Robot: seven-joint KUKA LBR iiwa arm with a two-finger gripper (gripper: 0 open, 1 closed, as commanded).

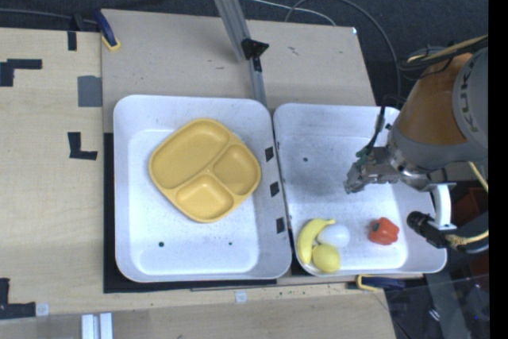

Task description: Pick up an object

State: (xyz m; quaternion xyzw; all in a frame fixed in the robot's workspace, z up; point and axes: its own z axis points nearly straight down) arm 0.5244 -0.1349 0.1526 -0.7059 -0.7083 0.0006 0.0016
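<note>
In the right bin [317, 131] lie a yellow banana [311, 235], a white egg-shaped object [334, 235] and a yellow lemon [325, 257], bunched at the front left corner. A small red pepper [383, 230] lies near the front right. My gripper [357, 178] hangs over the middle of the right bin, behind the pepper and the banana group, apart from all of them. Nothing shows between its fingers.
The left bin [131, 194] holds a yellow three-compartment plate [205, 168]. A grey metal pole [230, 4] slants down to the divider between the bins. The arm's orange band [432, 103] and a black cable sit at the right bin's right side.
</note>
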